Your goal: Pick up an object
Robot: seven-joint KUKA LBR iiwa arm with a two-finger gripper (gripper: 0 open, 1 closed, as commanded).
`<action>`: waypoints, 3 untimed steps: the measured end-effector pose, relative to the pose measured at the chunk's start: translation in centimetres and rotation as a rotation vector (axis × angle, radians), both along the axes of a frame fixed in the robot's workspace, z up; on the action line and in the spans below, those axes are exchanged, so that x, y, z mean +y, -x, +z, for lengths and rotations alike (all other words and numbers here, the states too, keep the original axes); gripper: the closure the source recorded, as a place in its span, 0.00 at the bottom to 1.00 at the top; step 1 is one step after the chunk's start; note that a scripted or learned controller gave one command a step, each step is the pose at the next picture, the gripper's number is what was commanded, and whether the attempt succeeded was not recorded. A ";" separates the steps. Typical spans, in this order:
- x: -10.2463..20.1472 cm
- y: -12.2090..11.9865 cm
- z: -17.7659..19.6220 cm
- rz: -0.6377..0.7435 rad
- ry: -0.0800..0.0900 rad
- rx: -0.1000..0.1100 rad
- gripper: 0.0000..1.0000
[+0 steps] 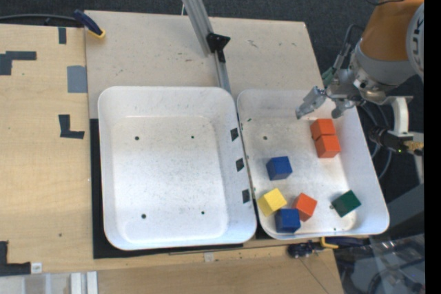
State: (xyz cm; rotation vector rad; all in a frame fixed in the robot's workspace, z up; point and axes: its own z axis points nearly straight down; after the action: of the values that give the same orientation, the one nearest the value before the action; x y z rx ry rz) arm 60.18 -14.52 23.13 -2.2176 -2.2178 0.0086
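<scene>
"What are you doing?"

"I am hanging my gripper point(322, 104) just above the long orange block point(324, 138), fingers apart and gripping nothing, so I can drop onto it."

"What is lying in the right bin point(368, 179)?"

"Below that block: two blue cubes point(279, 167), one small orange, one yellow, one green."

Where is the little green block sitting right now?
The green block lies in the right-hand bin, near its front right corner, to the right of the small orange block and well below the gripper.
</scene>
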 end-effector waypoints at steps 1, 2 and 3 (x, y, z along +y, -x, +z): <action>-0.6 -0.3 -4.7 0.000 0.000 -0.001 0.00; -1.1 0.2 -11.0 0.000 0.000 0.001 0.00; -1.0 0.0 -9.6 0.002 0.000 -0.006 1.00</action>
State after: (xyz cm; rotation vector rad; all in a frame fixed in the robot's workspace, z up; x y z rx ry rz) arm 60.17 -15.52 13.56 -2.2177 -2.2231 0.0021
